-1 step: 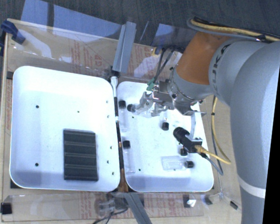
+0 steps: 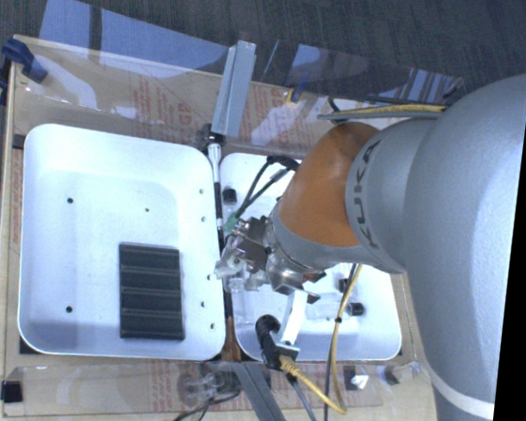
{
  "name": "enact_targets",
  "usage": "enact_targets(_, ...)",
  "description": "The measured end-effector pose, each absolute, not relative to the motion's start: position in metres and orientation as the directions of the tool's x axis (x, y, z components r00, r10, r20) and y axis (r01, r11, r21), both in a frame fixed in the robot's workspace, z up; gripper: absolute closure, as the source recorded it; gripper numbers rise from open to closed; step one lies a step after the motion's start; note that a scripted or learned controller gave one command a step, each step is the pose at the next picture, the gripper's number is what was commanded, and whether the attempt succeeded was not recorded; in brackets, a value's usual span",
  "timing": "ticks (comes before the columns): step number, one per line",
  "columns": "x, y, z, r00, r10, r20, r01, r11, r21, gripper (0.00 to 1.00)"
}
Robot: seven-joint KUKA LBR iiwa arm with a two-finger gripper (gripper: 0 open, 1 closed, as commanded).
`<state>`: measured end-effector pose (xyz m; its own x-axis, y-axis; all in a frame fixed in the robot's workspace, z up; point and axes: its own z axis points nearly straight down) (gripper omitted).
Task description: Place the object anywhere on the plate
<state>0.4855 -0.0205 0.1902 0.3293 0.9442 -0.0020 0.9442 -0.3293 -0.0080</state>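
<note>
A black ribbed rectangular plate (image 2: 150, 291) lies flat in the left bin (image 2: 54, 219), toward its front right. My gripper (image 2: 254, 272) hangs low over the right bin (image 2: 375, 345), close to that bin's left wall and just right of the ridge between the two bins. The plate's near corner sits a short way to the gripper's left. The grey arm and its orange band (image 2: 326, 198) cover most of the right bin's floor, so whatever lies under the wrist is hidden.
A yellow cable (image 2: 333, 345) and black hoses trail from the wrist over the right bin's front. A metal bracket (image 2: 233, 83) stands behind the bins. A blue clamp (image 2: 21, 56) sits at the bench's back left corner.
</note>
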Motion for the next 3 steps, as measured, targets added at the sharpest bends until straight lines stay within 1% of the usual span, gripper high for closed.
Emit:
enact_targets(1,0.477,0.04,0.191,0.498,0.867,-0.001,0.867,-0.498,-0.004,1.0)
enact_targets(2,0.475,0.109,0.202,0.182,0.983,-0.002,0.983,-0.182,-0.004,1.0)
enact_targets(3,0.474,0.202,0.176,0.425,0.905,-0.003,0.905,-0.425,-0.005,1.0)
